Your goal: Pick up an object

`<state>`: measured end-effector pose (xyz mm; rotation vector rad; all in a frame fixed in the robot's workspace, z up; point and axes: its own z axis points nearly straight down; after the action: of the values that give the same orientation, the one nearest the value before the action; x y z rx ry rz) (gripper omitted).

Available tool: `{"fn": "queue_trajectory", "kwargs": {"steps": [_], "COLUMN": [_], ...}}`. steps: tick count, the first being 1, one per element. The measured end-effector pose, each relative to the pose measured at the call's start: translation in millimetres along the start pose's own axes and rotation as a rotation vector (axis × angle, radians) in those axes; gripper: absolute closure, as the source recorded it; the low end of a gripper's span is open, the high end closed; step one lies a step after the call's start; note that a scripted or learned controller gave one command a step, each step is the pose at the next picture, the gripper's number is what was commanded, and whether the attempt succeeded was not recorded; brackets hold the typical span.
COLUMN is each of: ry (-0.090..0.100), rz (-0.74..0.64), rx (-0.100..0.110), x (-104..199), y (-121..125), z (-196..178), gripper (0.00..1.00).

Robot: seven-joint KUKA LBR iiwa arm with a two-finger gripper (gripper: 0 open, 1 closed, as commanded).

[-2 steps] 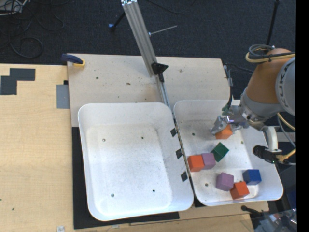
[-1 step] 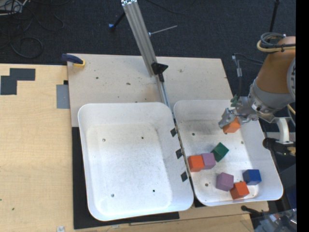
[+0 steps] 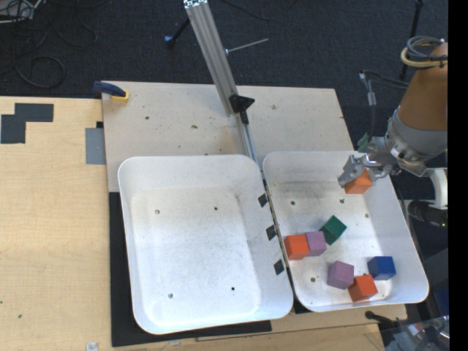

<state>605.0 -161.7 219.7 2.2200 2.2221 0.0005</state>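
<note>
My gripper (image 3: 357, 175) hangs over the far right part of the right bin (image 3: 409, 236), shut on an orange block (image 3: 359, 185) held between its fingers above the bin floor. Lower in that bin lie several blocks: a green one (image 3: 333, 229), an orange one (image 3: 296, 246) touching a light purple one (image 3: 316, 243), a purple one (image 3: 340, 275), another orange one (image 3: 363, 288) and a blue one (image 3: 382, 268).
The left bin (image 3: 131, 196) sits beside the right one, with black clips (image 3: 271, 232) along the shared edge. A slanted aluminium rail (image 3: 216, 57) rises behind the bins. The arm's orange band (image 3: 428, 97) is at the right.
</note>
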Motion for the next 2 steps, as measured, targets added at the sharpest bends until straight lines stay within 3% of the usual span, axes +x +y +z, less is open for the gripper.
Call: {"fn": "queue_trajectory", "kwargs": {"steps": [2], "ry": [0.004], "rz": [-0.004], "rx": [0.005], "x": [109], "y": [-11], "z": [-20], "gripper": [1.00]}}
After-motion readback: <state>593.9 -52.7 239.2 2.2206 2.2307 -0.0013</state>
